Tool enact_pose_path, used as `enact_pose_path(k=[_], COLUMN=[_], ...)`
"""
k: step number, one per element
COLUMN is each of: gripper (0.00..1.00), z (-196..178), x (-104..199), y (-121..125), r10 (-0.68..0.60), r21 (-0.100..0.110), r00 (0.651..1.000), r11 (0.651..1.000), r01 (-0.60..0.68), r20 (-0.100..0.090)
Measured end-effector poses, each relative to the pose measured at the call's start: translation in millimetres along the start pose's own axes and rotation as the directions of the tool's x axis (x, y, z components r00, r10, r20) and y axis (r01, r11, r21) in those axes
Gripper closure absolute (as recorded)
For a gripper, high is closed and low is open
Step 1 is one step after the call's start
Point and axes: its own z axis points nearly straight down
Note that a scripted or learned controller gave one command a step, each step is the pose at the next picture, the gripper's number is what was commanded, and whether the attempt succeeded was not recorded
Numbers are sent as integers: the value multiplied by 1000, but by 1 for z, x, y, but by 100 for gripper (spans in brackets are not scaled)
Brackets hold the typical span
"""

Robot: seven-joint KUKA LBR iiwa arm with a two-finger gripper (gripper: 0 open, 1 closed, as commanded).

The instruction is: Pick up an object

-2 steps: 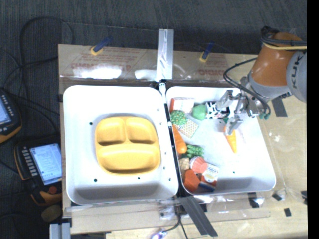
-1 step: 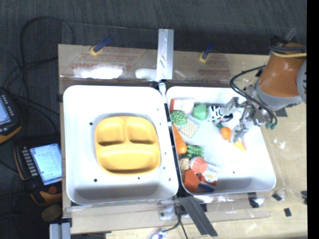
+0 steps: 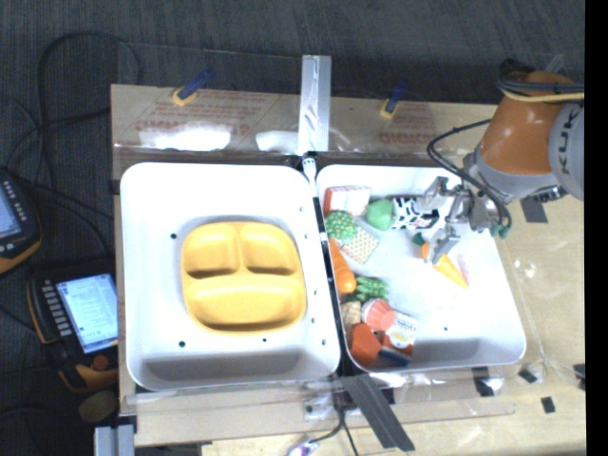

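Toys crowd the right bin (image 3: pixel 494 345), one of two white bins side by side on the table (image 3: pixel 560 283). Along that bin's left wall lie a broccoli (image 3: pixel 339 223), a carrot (image 3: pixel 343 270), a checkered waffle piece (image 3: pixel 361 245) and, at the near corner, a red-and-orange cluster (image 3: pixel 372 340). A green ball (image 3: pixel 380 215) and a black-and-white cow (image 3: pixel 410 213) sit near its far wall. One yellow-orange wedge (image 3: pixel 453 271) lies mid-bin. The pincer (image 3: pixel 445 224) hangs just above that wedge; I cannot tell its opening or whether it has hold of anything. Left of this bin, the other bin (image 3: pixel 152 255) holds one yellow divided plate (image 3: pixel 243 275).
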Motion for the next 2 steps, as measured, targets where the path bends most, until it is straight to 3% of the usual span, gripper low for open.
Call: enact_pose_path(k=[1,2], gripper=[0,0], z=[0,-1], x=[-2,36], y=[19,-23], r10=[-1,48], r21=[3,-8], r00=[1000,999], r11=[1000,999], r01=[1,-48], r20=[6,5])
